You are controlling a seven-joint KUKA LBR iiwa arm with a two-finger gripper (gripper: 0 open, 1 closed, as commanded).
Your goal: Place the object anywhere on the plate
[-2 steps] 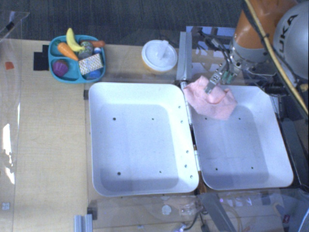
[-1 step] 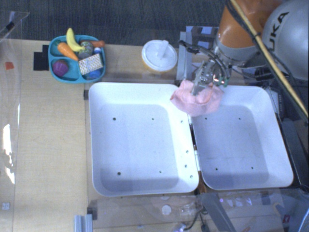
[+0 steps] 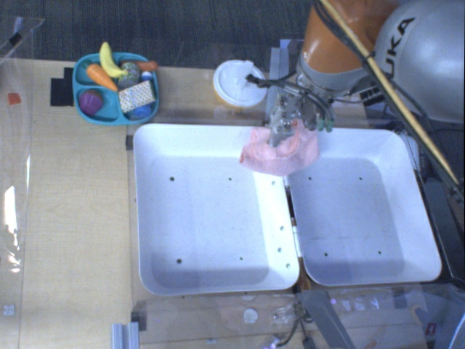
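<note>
Two white bins [image 3: 211, 217] sit on the worktop, and the pincer [image 3: 285, 127] pinches a floppy pink cloth [image 3: 280, 153] up over their far rims, so it can travel to a plate.

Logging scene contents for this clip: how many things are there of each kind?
White bins: 2
Pink cloth: 1
Blue tray of toy food: 1
Round white lid: 1
Total: 5
</note>
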